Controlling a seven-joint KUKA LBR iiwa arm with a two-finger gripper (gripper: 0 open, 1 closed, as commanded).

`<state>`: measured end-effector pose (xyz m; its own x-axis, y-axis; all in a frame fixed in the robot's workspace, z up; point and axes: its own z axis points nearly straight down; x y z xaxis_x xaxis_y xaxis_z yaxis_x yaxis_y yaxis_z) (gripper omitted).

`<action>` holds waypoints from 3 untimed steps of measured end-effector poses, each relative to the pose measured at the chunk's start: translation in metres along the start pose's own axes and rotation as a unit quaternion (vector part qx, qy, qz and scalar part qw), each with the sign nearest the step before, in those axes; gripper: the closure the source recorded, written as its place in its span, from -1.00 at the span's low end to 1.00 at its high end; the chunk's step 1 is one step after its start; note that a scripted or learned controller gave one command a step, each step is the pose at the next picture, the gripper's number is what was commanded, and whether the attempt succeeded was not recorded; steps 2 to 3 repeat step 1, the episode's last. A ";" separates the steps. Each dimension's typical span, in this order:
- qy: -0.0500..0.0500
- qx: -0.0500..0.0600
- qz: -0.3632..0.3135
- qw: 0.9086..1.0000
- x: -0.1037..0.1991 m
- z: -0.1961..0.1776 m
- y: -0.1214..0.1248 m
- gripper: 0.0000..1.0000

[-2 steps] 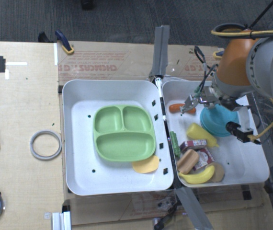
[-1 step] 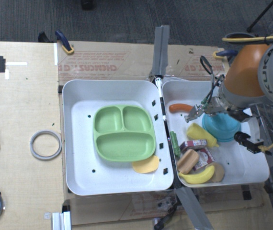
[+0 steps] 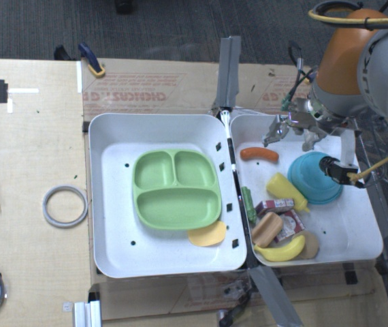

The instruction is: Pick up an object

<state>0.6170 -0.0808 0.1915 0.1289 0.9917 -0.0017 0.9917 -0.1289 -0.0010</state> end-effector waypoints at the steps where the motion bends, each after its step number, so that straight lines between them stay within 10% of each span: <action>1: 0.000 0.001 -0.050 0.999 -0.044 -0.004 -0.019 -1.00; 3: 0.000 0.001 -0.050 0.999 -0.044 -0.004 -0.019 -1.00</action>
